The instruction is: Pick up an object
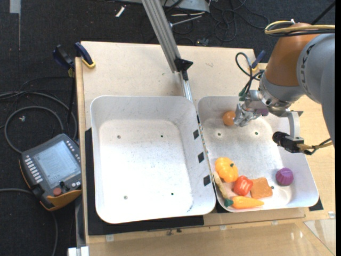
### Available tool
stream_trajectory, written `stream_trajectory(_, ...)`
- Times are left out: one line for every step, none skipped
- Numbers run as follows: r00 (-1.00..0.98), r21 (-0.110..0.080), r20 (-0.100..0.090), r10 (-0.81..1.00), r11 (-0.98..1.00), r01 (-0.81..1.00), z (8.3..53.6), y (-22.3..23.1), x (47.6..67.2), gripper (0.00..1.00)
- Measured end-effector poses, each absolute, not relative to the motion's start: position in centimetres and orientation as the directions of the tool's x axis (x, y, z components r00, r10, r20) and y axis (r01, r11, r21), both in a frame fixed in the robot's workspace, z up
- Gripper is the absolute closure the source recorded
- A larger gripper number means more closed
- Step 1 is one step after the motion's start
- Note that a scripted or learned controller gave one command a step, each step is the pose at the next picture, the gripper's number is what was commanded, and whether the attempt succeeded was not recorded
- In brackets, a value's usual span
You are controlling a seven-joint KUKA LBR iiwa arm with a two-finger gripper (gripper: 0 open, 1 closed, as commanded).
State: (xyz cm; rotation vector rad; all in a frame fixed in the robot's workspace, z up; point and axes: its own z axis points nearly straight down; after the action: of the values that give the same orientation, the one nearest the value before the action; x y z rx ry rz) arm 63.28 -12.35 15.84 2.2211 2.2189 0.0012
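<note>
Arm: the grey arm with the orange band reaches in from the right, over the far part of the right bin.
Gripper: the two-finger metal gripper (241,116) hangs low in the right bin's far left area; whether it is open or closed cannot be told, and nothing can be seen held in it.
Right bin: the shallow white plastic bin (266,145) on the right holds all the loose items.
Orange ball: a small round orange object (228,118) lies just beside the gripper, on its left, near the bin's far left corner; contact cannot be judged.
Near cluster: a yellow-orange pumpkin-shaped toy (226,169), a red pepper-shaped toy (242,185), a flat orange-brown block (261,188) and an orange carrot-shaped toy (248,202) sit close together by the near left corner.
Purple item: a round purple object (284,176) rests apart from the cluster, near the right wall.
Left bin: the larger shallow white bin (141,159) sits beside the right one, their rims overlapping.
Bench: a pale wooden board (128,68) bears both bins.
</note>
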Motion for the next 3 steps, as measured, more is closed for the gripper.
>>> stream_trajectory(-0.001,0.007,-0.002,1.000,0.001,1.000,22.1,-12.9,63.7,1.00)
stream_trajectory(-0.001,0.004,-0.001,1.000,0.001,1.000,23.8,-13.0,63.8,1.00)
stream_trajectory(-0.007,0.000,0.002,1.000,0.007,1.000,24.8,-7.9,62.2,1.00)
